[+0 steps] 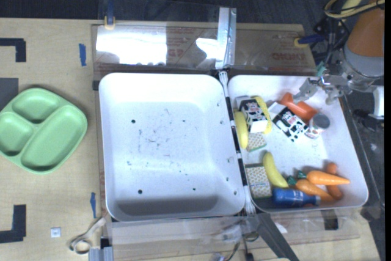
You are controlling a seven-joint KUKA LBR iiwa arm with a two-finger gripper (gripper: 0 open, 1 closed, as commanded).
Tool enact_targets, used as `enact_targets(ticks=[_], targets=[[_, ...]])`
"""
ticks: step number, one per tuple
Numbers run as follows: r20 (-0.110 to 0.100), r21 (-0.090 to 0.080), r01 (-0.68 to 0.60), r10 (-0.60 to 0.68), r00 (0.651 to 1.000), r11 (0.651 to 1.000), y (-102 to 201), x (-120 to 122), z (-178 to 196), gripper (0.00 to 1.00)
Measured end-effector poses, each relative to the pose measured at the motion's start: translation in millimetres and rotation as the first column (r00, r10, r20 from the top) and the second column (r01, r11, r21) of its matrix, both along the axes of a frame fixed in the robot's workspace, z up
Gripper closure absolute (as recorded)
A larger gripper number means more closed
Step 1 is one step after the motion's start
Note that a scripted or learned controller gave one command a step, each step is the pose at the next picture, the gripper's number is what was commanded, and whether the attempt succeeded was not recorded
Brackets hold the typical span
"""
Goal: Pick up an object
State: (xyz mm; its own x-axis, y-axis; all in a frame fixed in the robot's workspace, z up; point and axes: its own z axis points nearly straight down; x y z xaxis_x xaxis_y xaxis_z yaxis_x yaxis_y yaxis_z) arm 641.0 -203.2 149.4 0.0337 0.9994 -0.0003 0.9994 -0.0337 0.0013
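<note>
My gripper (319,91) hangs over the far right corner of the right bin (357,183), below the arm's orange band (369,33). Its fingers stand apart and hold nothing. Just under and left of it lies an orange-red object (297,107). Close by are a black-and-white patterned box (291,123) and a small round grey cap (319,122). Further left lie a pale banana (241,129) and a dark printed box (253,112). At the near end lie a yellow banana (274,170), carrots (326,179) and a blue bottle (293,196).
The left bin (165,143) sits beside the right one, with a ridge between them. A green divided plate (40,129) rests on the bench at far left. A clear panel (162,40) stands behind the bins. Cables (351,3) hang near the arm.
</note>
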Motion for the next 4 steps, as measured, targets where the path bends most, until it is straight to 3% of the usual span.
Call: enact_targets(ticks=[1, 2, 3, 4], targets=[[0.017, 0.004, -0.084, 0.084, 0.996, 0.996, -8.3, 22.7, -34.7, 0.00], [0.021, 0.000, -0.169, 0.169, 0.985, 0.986, -5.5, 23.8, -39.2, 0.00], [0.015, 0.012, -0.153, 0.153, 0.988, 0.988, -8.4, 26.7, -39.8, 0.00], [0.033, 0.003, -0.179, 0.179, 0.983, 0.984, -8.3, 19.6, -40.0, 0.00]])
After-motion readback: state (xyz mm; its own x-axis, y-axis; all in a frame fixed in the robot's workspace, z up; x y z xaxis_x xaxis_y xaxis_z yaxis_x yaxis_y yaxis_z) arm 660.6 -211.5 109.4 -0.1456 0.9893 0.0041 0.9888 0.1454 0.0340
